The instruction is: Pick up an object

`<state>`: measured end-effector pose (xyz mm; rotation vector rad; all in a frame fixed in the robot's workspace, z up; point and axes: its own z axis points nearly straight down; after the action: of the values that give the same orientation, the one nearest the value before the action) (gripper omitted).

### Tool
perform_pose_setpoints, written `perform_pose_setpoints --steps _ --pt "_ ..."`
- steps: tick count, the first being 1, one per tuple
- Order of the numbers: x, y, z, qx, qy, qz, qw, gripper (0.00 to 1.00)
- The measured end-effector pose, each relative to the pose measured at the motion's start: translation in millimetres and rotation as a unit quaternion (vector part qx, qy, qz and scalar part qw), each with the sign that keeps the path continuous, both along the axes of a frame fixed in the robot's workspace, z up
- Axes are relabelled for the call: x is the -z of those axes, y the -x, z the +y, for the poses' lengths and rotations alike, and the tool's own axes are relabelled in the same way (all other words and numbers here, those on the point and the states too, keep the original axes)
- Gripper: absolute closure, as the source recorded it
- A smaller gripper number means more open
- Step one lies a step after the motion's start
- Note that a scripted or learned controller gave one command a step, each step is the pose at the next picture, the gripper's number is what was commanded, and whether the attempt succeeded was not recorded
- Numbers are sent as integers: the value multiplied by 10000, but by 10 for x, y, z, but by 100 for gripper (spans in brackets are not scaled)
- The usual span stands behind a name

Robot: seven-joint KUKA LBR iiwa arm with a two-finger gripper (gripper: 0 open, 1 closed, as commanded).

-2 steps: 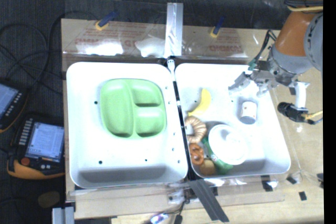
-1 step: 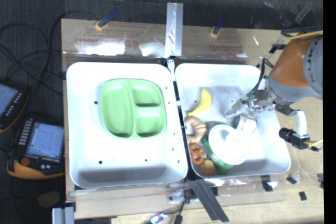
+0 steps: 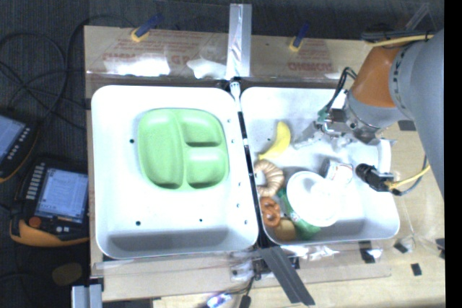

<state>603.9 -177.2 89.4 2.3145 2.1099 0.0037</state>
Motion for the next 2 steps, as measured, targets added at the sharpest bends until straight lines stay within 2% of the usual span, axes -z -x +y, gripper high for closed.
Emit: perform_pose_setpoints --steps 1,2 --pt "-200 -587 445 -334 -19 49 9994 0" --pt "-337 -642 768 -1119 -4 53 9937 0"
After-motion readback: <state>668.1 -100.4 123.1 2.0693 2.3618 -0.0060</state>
